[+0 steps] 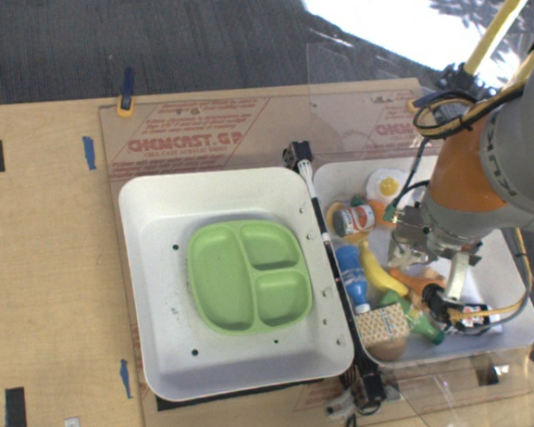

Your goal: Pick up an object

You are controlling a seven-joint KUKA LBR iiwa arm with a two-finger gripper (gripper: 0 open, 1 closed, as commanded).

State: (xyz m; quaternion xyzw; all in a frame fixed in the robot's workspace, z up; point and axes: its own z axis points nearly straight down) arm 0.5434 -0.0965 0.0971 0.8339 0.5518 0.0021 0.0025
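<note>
My gripper hangs low inside the right bin, over a pile of toy food. Under it lie a yellow banana and an orange carrot-like piece. To its left sit a small orange-labelled can and a blue bottle. A fried-egg toy rests at the bin's back. A tan speckled block and a green piece lie near the front wall. The wrist hides whatever lies directly beneath it.
The left bin holds a light green divided plate. A black divider post stands between the bins at the back. Cables trail from the wrist over the right bin's front right corner.
</note>
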